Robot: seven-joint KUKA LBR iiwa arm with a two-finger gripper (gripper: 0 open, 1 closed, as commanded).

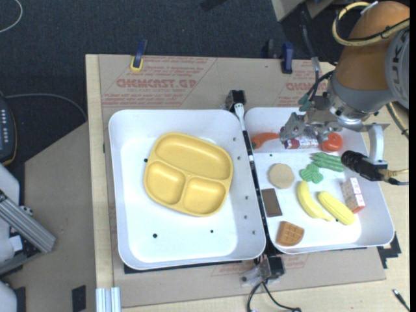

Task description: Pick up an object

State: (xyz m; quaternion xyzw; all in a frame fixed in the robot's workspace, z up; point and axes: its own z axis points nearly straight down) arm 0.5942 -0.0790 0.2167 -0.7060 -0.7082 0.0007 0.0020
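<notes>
My gripper [305, 135] hangs over the far part of the right bin [374, 229], beside an orange carrot-like piece [263, 139] and a red-orange tomato [334, 142]. Below it lie a green bean pod [327, 162], a small green piece [311, 173], a tan round cookie [281, 175], two yellow bananas [325, 203], a brown bar [271, 202], a waffle [290, 233] and a pink-and-white wafer [353, 194]. The view shows nothing between the fingers.
The left bin [127, 174] holds a yellow divided plate [187, 173]. A black divider [250, 168] runs between the bins. Blue and yellow clamps [137, 57] sit on the cardboard's far edge. The arm's orange band [374, 38] rises at the upper right.
</notes>
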